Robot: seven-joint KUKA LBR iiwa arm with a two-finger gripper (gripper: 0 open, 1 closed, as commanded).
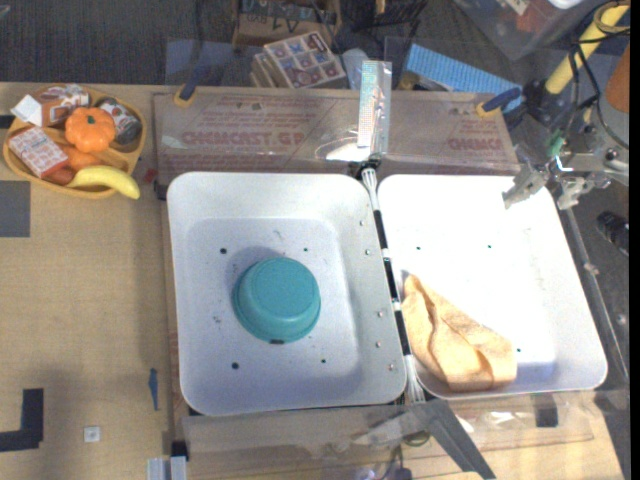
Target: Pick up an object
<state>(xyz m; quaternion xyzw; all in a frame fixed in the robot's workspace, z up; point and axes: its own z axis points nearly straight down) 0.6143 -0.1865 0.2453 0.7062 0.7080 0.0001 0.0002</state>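
The soft, crumpled yellow-orange cloth (458, 340) lies at five o'clock, in the right white bin (480, 218): light, limp, best pinched at a raised fold. The claw (541, 178) hovers at two o'clock; grip unclear.

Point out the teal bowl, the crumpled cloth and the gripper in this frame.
teal bowl (278, 299): camera view, middle of its upturned base, in the left bin.
crumpled cloth (458, 336): camera view, centre of the yellowish folds, in the right bin.
gripper (541, 183): camera view, between its fingertips, over the right bin's far right corner.
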